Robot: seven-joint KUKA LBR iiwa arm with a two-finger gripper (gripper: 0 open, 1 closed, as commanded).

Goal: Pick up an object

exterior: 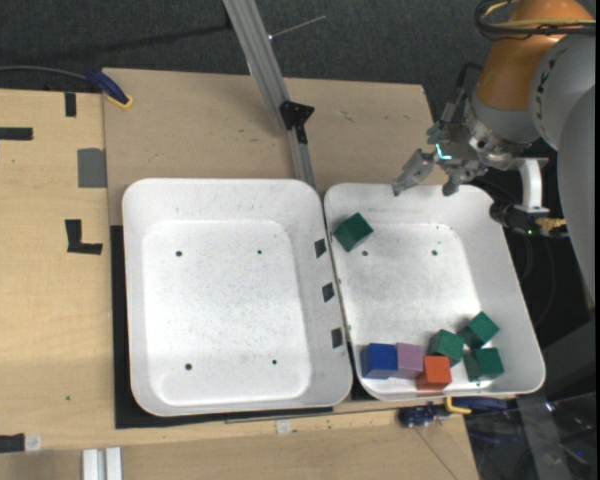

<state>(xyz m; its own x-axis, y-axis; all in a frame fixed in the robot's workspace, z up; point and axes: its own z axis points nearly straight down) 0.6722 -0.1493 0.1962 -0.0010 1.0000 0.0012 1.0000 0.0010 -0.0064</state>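
My gripper hangs fingers spread, holding nothing, above the right bin's far rim. One green cube sits alone just inside that bin's far-left corner, clear for grasping; the other blocks crowd its near edge.

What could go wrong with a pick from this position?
The gripper, jaws open, sits over the right bin's far rim, so descending here could strike it. The lone green block lies tilted, so it could slip. The blocks clustered in the near corner touch each other, so the jaws may hit neighbours.
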